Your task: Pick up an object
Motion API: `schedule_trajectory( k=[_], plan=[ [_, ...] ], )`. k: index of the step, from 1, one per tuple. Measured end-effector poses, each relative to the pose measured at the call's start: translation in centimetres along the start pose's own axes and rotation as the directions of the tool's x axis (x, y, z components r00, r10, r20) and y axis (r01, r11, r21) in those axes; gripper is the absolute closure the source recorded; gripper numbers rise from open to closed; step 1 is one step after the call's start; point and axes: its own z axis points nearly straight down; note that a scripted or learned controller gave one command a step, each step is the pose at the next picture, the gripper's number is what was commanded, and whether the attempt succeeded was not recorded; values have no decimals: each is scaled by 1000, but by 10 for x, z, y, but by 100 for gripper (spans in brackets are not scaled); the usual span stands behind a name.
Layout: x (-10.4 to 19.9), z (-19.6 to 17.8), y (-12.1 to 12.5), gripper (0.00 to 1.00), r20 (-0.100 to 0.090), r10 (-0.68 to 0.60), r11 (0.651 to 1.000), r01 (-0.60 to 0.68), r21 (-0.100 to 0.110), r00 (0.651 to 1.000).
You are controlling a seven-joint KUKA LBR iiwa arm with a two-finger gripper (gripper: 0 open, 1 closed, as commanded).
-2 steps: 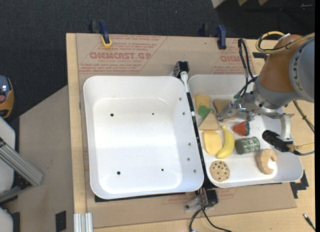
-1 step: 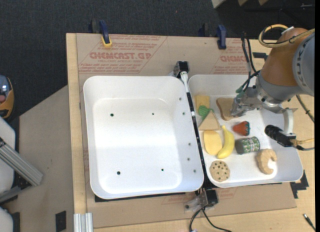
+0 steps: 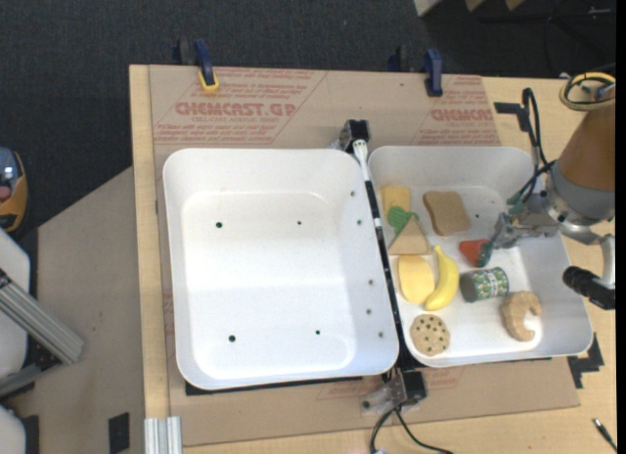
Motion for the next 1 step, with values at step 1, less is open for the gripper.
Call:
schedule_trajectory(
  k=[1],
  plan=[
    [46,0,-66,100,-4,-5,1000,5,4,1000]
  ],
)
